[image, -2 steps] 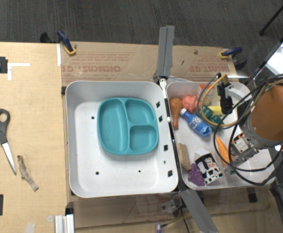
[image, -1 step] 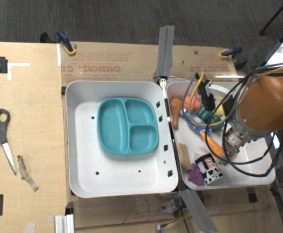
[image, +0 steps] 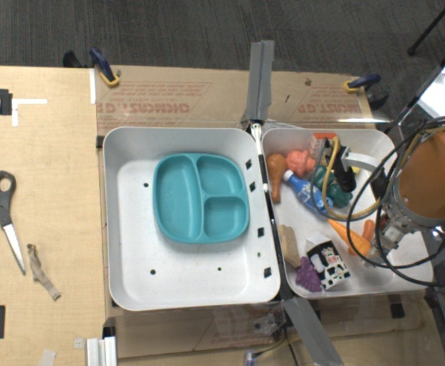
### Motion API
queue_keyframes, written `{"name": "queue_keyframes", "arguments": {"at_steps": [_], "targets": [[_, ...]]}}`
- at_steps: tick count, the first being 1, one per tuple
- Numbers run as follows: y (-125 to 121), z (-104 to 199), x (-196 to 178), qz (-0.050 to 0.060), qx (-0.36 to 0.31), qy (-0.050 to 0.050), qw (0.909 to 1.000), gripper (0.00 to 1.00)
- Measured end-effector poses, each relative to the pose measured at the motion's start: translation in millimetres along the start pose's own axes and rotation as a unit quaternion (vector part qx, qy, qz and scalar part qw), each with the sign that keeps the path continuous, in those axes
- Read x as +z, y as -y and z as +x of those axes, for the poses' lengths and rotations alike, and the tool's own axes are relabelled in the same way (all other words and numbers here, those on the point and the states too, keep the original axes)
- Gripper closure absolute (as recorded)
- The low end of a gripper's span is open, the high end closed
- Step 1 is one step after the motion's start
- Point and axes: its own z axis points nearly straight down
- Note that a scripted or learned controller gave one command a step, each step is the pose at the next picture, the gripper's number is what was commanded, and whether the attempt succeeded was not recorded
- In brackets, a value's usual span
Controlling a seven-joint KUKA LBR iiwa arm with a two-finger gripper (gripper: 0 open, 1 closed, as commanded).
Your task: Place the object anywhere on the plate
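Arm (image: pixel 428 178) parked over the right bin (image: pixel 375 284) at roughly 3 o'clock of the frame, wrist buried behind cables, presumably staged above the toy pile for a pick; grip state can't be told from here, nothing visibly held. Candidate objects all in that bin: orange carrot (image: pixel 352 235) at 5 o'clock beside the wrist, purple piece (image: pixel 307 275) and black-and-white cow toy (image: pixel 330 264) toward 6, blue bottle (image: pixel 306 191) and pink figure (image: pixel 301 161) toward 12. Left bin (image: pixel 130 280) carries the teal divided plate (image: pixel 201 197), compartments bare, so target is unobstructed.
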Motion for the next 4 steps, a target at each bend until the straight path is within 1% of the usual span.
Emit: {"name": "queue_keyframes", "arguments": {"at_steps": [1,2,3,4], "targets": [[12,19,17,-0.001,-0.25,-0.008,0.9682,1.0],[-44,39,16,0.0,-0.239,-0.002,0.971,1.0],[-44,39,17,0.0,-0.239,-0.002,0.9709,0.0],[-41,38,7,0.002,-0.241,-0.001,0.9706,1.0]]}}
